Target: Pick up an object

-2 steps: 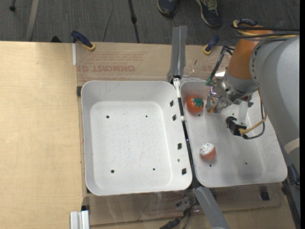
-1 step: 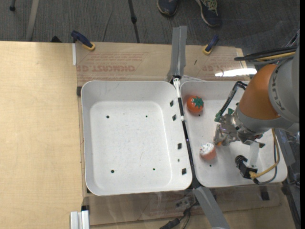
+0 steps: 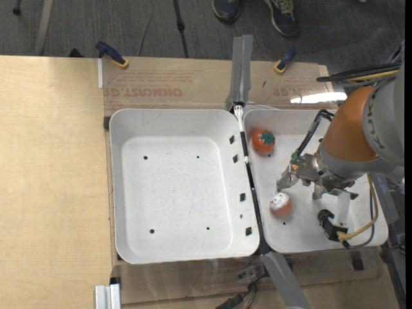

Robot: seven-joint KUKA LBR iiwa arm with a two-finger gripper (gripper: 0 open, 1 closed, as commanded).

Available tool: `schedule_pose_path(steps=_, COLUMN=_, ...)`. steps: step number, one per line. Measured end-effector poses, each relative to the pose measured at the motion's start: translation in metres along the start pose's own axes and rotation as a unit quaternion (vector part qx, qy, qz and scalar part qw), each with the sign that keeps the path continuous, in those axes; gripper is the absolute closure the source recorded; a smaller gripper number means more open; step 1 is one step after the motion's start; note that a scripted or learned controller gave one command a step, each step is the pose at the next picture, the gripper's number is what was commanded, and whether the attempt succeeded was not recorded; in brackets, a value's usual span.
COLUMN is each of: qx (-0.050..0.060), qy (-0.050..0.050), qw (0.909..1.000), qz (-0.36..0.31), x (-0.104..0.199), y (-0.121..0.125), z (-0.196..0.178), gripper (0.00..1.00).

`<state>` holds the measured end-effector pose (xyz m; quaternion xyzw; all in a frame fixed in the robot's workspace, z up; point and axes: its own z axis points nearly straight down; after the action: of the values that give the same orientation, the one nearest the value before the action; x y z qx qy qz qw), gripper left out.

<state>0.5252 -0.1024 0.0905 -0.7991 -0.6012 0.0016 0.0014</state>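
Gripper, finger state unclear, hovers in right white plastic bin; round red tomato toy at eleven o'clock, small white-and-red ball at six.

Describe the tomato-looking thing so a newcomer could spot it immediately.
Look at the right bin, the one the arm reaches over. Near its far left corner, beside the divider, lies a small red-orange ball with a green top. The other small object, nearer the gripper, is whitish.

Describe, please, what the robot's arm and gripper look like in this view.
The arm is grey with a broad orange band above the wrist. Below sits a grey metal gripper on angular brackets. Thin dark cables run along the wrist, and a yellow cable loops beside a black fitting.
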Motion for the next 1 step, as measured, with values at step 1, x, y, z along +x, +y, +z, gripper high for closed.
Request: schedule_pose_path(steps=1, qx=-0.002, qy=-0.001, qw=0.9975, qz=-0.07, x=-0.012, y=0.107, z=-0.0012, gripper=0.0)
